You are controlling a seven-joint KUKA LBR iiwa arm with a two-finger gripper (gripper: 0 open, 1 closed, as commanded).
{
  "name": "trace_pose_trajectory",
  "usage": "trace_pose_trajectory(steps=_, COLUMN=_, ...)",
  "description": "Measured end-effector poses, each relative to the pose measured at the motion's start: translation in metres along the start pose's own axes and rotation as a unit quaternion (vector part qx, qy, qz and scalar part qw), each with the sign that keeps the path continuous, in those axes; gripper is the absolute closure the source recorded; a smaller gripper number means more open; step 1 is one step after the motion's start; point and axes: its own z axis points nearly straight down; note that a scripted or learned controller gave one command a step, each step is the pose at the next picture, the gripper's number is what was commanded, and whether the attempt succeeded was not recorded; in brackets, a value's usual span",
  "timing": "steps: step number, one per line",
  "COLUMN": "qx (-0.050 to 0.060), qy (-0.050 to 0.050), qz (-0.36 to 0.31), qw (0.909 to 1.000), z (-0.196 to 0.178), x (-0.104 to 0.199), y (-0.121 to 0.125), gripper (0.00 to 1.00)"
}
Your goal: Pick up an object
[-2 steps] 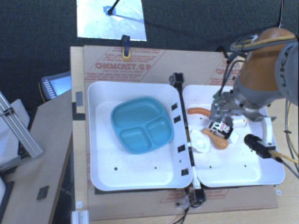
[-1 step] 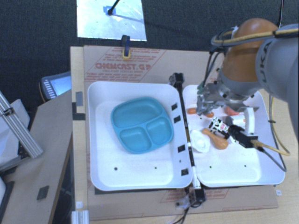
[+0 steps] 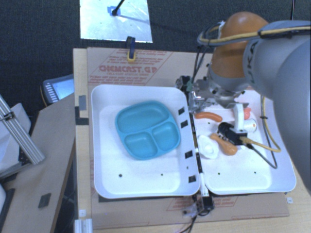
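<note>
Because the grey arm covers it from above, I cannot tell if the end effector [image 3: 206,100] is open or closed. It hangs low over the far left corner of the right bin [image 3: 252,178], and I see nothing held in it. Just on its near side lies an orange toy sausage [image 3: 208,115]. That looks like the closest thing to pick up. A bit nearer lie a brown toy [image 3: 227,145] and a white lump [image 3: 209,148], right beside each other. All three are bunched in the left half of that bin, so I think the arm has only a short way to go.

The left bin [image 3: 104,178] holds a blue plate with three parts [image 3: 148,129], lying flat. Both bins sit on a brown sheet [image 3: 146,67] on the desk [image 3: 53,149]. Red letters on the sheet read "CHEMCAST", then what looks like "GP". A yellow clip [image 3: 131,57] sits on its far edge, maybe to keep it from sliding.
</note>
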Motion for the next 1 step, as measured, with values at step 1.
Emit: trace_pose_trajectory(steps=1, qx=0.000, qy=0.000, qz=0.000, qw=1.0000, z=0.0056, x=0.0477, y=0.0165, gripper=1.00)
